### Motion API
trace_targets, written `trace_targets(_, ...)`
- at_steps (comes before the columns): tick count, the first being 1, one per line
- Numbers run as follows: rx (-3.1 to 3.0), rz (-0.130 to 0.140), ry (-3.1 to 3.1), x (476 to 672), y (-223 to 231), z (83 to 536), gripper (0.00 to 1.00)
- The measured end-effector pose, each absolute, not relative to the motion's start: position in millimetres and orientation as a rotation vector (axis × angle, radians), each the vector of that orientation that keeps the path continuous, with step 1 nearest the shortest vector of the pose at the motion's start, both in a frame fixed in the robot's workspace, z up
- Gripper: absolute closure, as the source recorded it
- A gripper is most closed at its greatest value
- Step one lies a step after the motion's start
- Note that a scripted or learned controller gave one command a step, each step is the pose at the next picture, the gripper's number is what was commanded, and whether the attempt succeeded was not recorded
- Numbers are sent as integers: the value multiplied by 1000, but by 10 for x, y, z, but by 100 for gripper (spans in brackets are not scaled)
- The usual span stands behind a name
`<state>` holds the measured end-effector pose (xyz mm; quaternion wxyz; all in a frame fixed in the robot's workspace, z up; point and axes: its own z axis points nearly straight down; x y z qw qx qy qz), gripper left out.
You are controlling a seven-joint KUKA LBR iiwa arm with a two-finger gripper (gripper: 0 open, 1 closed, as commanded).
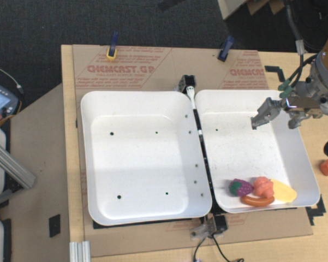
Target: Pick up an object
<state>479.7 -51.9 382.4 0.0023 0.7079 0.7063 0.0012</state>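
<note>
On the bench's right bin (294,146), your gripper (277,115) hangs spread and empty near the far edge, well apart from the toys (260,190) at the near edge, so you are likely at approach: reach nearer, then descend.

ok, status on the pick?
Hand open, above right bin, holding nothing. Toy pile at bin's near corner, untouched. Nothing in the way.

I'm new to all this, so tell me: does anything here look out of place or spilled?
One small orange object lies on the bench outside the right white bin, apart from the toy foods clustered in its near corner. Nothing looks spilled or damaged.
</note>
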Motion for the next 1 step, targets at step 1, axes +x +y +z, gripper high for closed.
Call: trace_targets(1, 2217, 4, 2221, 4797, 4, 4326, 0)
